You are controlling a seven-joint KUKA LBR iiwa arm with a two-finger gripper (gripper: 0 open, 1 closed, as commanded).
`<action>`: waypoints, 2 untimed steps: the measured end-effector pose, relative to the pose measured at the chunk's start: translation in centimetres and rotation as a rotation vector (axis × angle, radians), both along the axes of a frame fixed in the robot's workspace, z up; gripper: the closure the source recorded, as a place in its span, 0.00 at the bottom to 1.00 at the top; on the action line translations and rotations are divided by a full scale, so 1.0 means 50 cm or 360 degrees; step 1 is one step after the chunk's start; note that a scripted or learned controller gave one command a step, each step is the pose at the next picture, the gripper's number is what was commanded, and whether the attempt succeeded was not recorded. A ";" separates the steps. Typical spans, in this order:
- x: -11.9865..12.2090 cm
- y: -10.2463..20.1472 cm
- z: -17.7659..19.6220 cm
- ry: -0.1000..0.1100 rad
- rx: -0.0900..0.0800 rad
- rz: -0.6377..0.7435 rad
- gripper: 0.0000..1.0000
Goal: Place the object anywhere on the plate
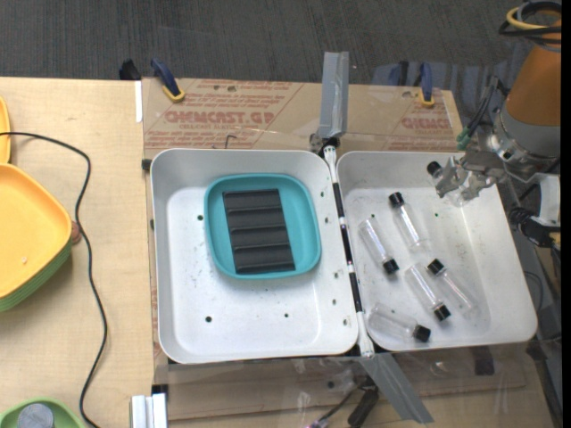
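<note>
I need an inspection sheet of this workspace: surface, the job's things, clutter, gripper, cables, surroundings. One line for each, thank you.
Surface: two white bins, left bin, right bin, on cardboard.
Job's things: teal plate in left bin, carrying a black ribbed insert; clear black-capped tubes loose in right bin.
Clutter: yellow plates at bench's left.
Gripper: gripper over right bin's far corner; state unclear.
Cables: black cable across bench.
Surroundings: blue clamps on cardboard.
</note>
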State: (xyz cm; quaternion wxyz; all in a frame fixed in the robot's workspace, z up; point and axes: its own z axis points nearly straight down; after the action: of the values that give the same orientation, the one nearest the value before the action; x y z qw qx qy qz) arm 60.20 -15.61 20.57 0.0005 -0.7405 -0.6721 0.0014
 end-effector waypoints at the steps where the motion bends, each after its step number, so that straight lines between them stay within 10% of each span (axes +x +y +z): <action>1: -0.024 0.174 -0.031 0.0003 0.0001 0.0112 1.00; 2: -0.025 0.339 -0.026 0.0001 0.0002 0.0326 1.00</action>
State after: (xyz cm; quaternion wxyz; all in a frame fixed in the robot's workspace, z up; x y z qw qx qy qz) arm 58.94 1.34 19.27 0.0011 -0.6679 -0.7443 0.0014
